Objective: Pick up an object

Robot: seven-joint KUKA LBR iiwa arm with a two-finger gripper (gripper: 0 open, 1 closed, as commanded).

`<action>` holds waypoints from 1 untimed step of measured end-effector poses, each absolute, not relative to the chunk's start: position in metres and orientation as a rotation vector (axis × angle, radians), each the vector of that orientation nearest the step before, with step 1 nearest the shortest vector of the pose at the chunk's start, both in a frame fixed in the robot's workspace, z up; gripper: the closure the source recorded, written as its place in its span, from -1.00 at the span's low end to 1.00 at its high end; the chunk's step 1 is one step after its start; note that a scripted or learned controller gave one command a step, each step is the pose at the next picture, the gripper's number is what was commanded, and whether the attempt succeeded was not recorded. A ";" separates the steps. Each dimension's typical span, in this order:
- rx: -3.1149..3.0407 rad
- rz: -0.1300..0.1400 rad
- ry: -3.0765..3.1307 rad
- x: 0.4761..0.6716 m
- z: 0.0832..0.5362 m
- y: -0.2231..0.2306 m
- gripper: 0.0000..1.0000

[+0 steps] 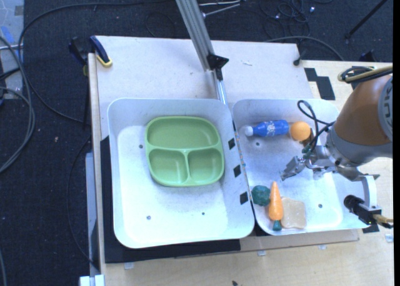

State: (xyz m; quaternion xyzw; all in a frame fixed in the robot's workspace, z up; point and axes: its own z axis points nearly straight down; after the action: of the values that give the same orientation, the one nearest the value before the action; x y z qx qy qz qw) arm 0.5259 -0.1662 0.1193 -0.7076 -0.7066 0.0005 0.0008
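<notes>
Orange and blue things lie scattered in the right bin (325, 213). A blue bottle (267, 129) with a white cap lies on its side near the far wall, and an orange ball (300, 130) touches its right end. Near the front wall a carrot (275, 200) lies lengthwise, with a small dark green toy (260, 195) just to its left and a pale tan slice of bread (294, 212) just to its right. The gripper (291, 169) hangs over the bare middle of this bin, between the ball and the carrot, its fingers slightly spread with nothing between them. The arm (365, 122), grey with an orange band, reaches in from the right. The left bin (175, 228) holds a light green divided plate (185, 150) with three compartments. Both bins sit on a pale bench (187, 66), and a metal pole (194, 19) slants across its far side.
</notes>
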 end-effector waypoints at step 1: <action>-2.224 0.001 -2.221 0.526 0.092 -0.166 -1.00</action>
State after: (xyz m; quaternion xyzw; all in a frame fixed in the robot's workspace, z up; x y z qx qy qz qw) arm 0.5264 -0.1660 0.0923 -0.7075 -0.7067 0.0002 -0.0007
